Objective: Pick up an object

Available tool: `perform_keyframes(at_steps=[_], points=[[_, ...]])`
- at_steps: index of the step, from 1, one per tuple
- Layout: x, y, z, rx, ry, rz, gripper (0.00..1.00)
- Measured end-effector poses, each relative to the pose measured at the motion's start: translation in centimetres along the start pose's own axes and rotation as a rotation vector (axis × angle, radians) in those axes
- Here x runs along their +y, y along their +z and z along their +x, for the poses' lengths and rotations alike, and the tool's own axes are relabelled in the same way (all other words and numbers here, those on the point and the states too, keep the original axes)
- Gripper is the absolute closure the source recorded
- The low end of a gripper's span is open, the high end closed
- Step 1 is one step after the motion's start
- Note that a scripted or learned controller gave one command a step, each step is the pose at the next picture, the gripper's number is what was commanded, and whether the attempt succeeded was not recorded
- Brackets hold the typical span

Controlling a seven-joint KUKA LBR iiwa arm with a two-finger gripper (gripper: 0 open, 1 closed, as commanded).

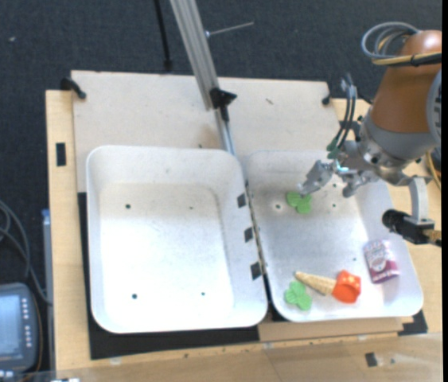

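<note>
My gripper (332,179) hangs over the upper part of the right bin (319,237), its fingers spread open with nothing between them. A small green piece (299,203) lies on the bin floor just below and left of the left finger (316,177). Along the bin's front edge lie a second green piece (296,296), a tan cone (313,281) and an orange block (347,286). A pink-and-white packet (379,260) rests against the right wall.
The left bin (168,237) sits beside the right one, split from it by a rim with dark clips. A slanted metal pole (200,54) rises from the back of the bench between the bins.
</note>
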State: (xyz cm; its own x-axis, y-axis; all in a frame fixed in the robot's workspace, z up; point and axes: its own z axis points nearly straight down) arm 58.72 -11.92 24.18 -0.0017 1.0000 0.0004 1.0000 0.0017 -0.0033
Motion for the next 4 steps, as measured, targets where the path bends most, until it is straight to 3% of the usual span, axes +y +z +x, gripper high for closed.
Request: perform_keyframes(at_steps=[1, 4], points=[[0.1, -0.3, 0.0, 0.0, 0.001, -0.005, 0.0], [-0.3, 14.0, 0.9, -0.003, 0.006, 0.001, 0.0]])
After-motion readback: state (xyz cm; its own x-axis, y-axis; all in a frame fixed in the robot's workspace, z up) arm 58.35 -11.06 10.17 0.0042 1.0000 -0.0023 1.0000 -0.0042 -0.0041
